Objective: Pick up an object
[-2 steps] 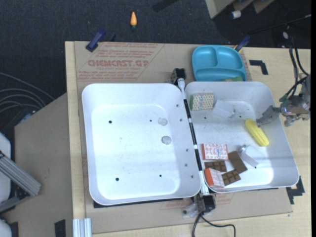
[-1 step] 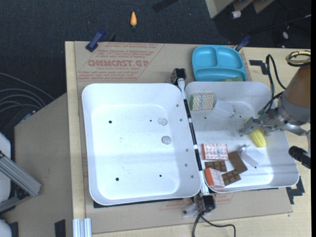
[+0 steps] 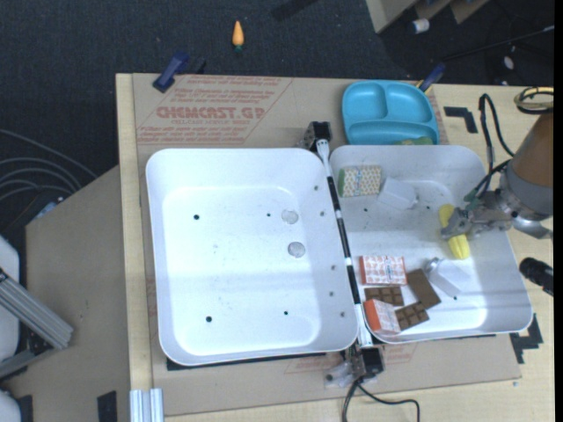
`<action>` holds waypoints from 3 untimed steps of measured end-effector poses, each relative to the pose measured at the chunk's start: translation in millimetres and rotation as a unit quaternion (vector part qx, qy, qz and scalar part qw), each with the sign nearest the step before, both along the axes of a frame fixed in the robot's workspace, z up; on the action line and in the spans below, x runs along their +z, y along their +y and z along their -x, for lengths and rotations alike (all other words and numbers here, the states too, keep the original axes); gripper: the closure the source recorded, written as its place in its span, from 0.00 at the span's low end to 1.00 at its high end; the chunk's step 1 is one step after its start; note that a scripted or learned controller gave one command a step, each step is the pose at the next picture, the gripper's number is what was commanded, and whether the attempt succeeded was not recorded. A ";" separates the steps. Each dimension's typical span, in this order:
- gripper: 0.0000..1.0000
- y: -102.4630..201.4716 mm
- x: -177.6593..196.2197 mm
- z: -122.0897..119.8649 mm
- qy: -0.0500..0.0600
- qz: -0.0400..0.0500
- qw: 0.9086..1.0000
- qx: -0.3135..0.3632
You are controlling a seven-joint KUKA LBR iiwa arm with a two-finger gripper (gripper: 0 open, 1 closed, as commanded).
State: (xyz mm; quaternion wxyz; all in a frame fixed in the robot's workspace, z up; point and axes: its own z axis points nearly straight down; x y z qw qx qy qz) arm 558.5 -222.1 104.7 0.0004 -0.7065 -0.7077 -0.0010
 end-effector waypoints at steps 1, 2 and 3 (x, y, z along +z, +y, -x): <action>1.00 79.0 56.5 9.2 0.000 0.000 1.000 0.000; 1.00 154.9 83.6 33.6 0.002 0.000 1.000 0.000; 1.00 234.2 139.2 66.0 0.001 0.000 1.000 0.000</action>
